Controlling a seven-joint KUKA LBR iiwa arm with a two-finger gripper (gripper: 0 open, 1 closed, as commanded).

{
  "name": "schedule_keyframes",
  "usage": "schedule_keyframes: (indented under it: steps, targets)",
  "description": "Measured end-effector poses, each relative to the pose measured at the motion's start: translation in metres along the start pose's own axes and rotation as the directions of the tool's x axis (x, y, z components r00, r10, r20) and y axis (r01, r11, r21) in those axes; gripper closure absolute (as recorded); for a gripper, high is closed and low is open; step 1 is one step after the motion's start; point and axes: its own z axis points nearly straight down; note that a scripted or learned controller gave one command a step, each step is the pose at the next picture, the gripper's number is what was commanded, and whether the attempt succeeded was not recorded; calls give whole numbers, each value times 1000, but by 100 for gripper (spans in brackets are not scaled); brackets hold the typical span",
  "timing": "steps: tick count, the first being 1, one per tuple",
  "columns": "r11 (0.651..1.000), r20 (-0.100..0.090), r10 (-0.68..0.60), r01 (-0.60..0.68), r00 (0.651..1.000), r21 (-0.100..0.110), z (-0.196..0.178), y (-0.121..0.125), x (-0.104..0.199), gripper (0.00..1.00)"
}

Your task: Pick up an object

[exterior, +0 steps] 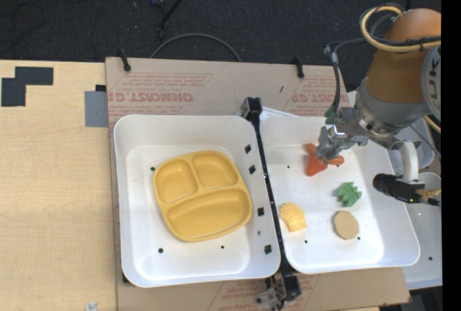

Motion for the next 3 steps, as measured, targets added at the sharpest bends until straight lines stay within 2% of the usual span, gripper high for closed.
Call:
schedule_keyframes:
  steps: [1, 2, 3]
  targets:
    - [1000, -1, -2, 2, 1000, 7, 11, -9, 45, 100]
    - [1000, -1, -3, 3, 1000, 4, 5, -7, 98, 100]
    - [1000, -1, -4, 4, 1000, 7, 19, -13, 155, 100]
